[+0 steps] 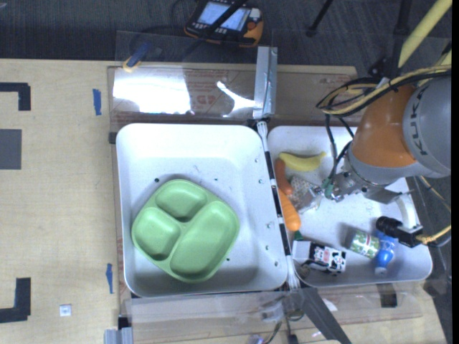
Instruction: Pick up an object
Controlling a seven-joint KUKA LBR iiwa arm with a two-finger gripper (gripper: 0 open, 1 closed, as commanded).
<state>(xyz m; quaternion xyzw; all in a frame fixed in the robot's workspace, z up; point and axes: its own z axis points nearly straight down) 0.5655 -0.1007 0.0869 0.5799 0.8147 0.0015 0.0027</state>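
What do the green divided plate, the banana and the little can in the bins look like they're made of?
Green divided plate: likely molded plastic, matte, with soft rounded compartment edges and uniform color.
Banana: probably a plastic toy, judging by its smooth, even yellow, though a real one can't be ruled out.
Can: looks like metal or a plastic replica with a printed green label; too small to tell.

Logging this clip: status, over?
Gripper low in right bin, over clutter by the carrot. Banana just behind. Nothing seen held. Green tray alone in left bin.

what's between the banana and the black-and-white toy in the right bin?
In the camera view, the orange carrot lies along the right bin's left wall, between the banana above and the black-and-white toy below.
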